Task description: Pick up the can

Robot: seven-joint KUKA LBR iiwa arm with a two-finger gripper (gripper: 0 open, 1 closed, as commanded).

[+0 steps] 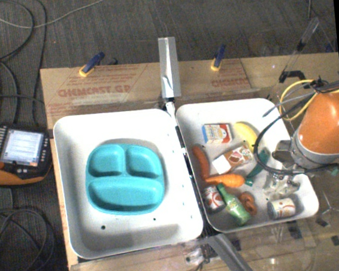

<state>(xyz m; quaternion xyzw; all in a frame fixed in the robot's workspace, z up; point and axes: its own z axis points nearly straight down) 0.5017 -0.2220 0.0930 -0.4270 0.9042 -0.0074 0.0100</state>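
The gripper (281, 181) hangs over the near right part of the right bin (189, 160), below the orange band of the arm (322, 126). Whether it is open or closed cannot be told from this slanted look down; nothing is seen clamped in it.

The can (282, 208) lies on its side directly below the gripper, toward the near wall of that bin, close under it but with no visible grip on it. It is silver with a red patch on its label.

To the gripper's left, near it, a brown rounded item (247, 202) lies on the bin floor, and just beyond that a green bottle (233, 206) lies tilted. Farther left still sits a second small can (212, 198) with red and white markings. An orange carrot (226, 180) lies left of the gripper, slightly farther from the near wall, and a reddish sausage (201, 161) lies beyond it, along the bin's left wall. A small printed carton (235, 157) rests up and left of the gripper, with a yellow banana (247, 133) and a white and red box (217, 133) farther toward the far wall.

Well apart, far to the gripper's left, the left bin (73, 190) holds a turquoise divided tray (125, 177). Both bins sit on the worktop (110, 90).
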